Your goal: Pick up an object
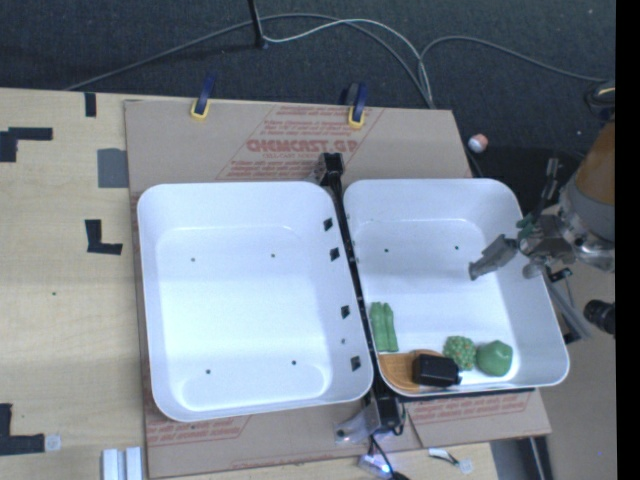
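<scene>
White bins (240, 203) sit side by side, and the right bin (430, 193) has all the stuff bunched at its near edge. Gripper (497, 255) hangs over its right side; can't tell how wide it is. Wooden plate (397, 369) looks stiff, the black block (436, 370) on it blocky, easiest to pinch. Green pods (384, 326), broccoli (459, 351) and the green lump (494, 357) look light, plasticky, maybe slippery.

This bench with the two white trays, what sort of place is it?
Probably a robotics lab test bench: a robot arm reaches in over two white bins, small toy-like objects lie in one, and cables trail across the floor.
</scene>
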Robot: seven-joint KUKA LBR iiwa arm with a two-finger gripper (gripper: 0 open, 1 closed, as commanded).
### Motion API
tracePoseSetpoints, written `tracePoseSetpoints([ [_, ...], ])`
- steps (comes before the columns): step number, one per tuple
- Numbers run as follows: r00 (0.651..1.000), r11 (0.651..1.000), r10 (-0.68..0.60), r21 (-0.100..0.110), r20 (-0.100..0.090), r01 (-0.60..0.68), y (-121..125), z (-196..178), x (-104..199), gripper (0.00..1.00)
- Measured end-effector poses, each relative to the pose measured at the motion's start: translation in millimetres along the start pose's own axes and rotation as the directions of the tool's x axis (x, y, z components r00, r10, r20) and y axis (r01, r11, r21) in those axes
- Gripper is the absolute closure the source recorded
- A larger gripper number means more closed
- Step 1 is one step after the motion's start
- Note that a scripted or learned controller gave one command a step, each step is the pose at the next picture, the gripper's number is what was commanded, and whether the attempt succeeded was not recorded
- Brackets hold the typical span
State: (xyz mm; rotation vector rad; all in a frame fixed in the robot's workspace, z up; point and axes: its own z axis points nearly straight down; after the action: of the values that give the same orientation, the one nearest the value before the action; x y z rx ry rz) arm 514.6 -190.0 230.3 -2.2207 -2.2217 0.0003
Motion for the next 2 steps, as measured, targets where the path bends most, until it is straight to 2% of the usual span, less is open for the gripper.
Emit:
tracePoseSetpoints([
  [2,1.0,1.0,0.0,0.004,-0.001,0.0,8.4,93.2,-4.9,0.0],
])
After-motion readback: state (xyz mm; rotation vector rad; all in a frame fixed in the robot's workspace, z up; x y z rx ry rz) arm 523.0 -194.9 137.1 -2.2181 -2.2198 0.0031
